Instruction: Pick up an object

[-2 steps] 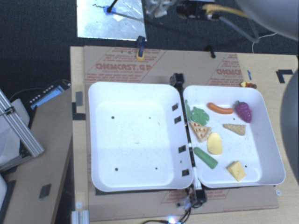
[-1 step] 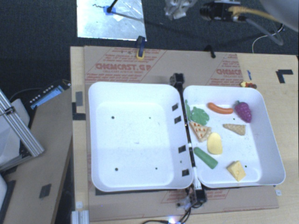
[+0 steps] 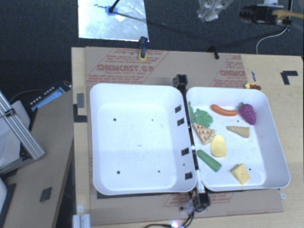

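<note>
The right bin [image 3: 278, 148] holds several toy foods. An orange sausage [image 3: 223, 110] and purple grapes [image 3: 247, 113] lie at its far side. A green leafy piece [image 3: 203, 116] and a waffle-patterned wedge [image 3: 203, 133] sit near its left wall. A tan wedge [image 3: 238, 131], a yellow rounded fruit [image 3: 218, 146], a green cucumber [image 3: 209, 160] and a yellow cheese block [image 3: 241, 173] fill the middle and front. My gripper [image 3: 212, 7] hangs well beyond the bench's far edge, above the dark floor and away from both bins.
The left bin [image 3: 97, 141] adjoins the right one along a black hinged seam [image 3: 186, 127]. A yellow clamp [image 3: 142, 49] sits on the bench's far edge. A shiny metal sheet [image 3: 112, 12] lies behind, and an aluminium frame [image 3: 19, 132] stands at left.
</note>
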